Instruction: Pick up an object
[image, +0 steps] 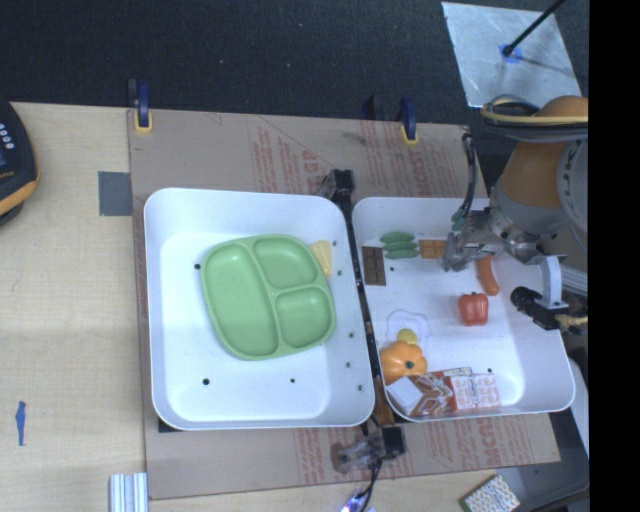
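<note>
So the arm (535, 165) comes in from the right side, grey body with that orange band sitting just above the wrist. It's bent down pretty steeply, and the gripper (462, 250) hangs low at the far right part of the view, pointing downward and a bit leftward.

Even overhead light, soft shadows, slight blur.
</note>
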